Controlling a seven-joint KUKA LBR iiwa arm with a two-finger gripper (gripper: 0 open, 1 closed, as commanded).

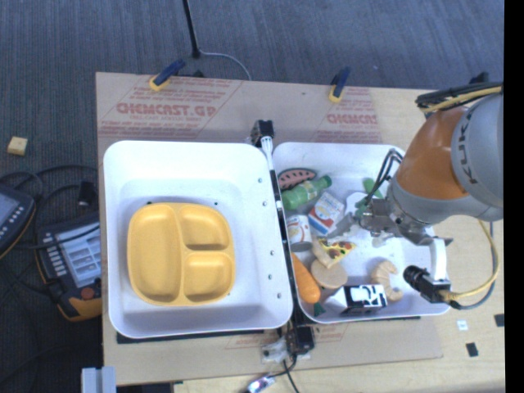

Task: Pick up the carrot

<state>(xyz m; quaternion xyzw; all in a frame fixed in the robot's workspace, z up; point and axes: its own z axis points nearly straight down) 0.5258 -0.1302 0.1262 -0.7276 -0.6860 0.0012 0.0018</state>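
The carrot [306,284] is a short orange piece lying at the front left of the right bin [385,155], close to the wall between the bins. My gripper [361,219] hangs over the middle of that bin, up and to the right of the carrot and apart from it. The grey arm with its orange band [434,166] reaches in from the right and hides the bin's right side. Nothing visibly sits in the gripper.
Around the carrot lie a tan disc [332,276], a yellow wedge [331,250], a small can [297,230], a green bottle [308,193], a watermelon slice [296,175], a bread piece [383,270] and a black-and-white box [364,296]. The left bin [123,170] holds a yellow divided tray [180,250].
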